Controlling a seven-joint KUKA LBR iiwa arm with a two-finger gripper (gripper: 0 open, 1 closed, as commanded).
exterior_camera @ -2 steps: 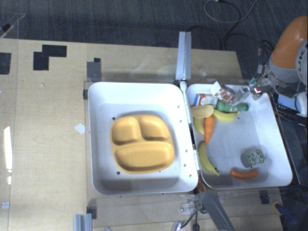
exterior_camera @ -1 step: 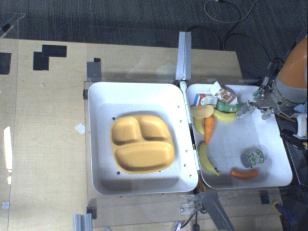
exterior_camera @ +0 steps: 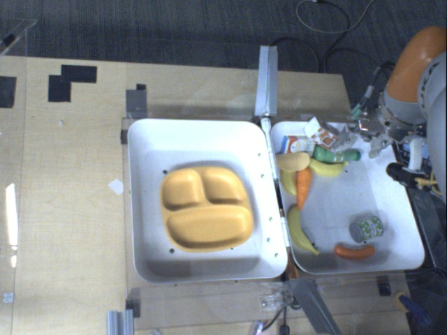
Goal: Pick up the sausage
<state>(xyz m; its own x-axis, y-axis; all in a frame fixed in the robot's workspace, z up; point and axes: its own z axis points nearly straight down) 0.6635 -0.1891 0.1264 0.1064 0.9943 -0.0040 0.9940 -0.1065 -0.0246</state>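
Camera view: sausage (exterior_camera: 355, 251) lies near can (exterior_camera: 367, 227), well apart from hand (exterior_camera: 360, 132). Hand's grip state unclear, possibly empty. Descending, it could nudge the can instead.

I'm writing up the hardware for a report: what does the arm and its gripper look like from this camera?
The arm is grey with a rounded orange band above the wrist. Its end carries a metallic, silvery gripper, with thin cables running along the wrist and small green parts near it.

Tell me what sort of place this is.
Probably a robotics lab's pick-and-place test bench: a robot arm reaches over two white bins, toy food such as a sausage and carrot lies inside, and loose cables trail behind.
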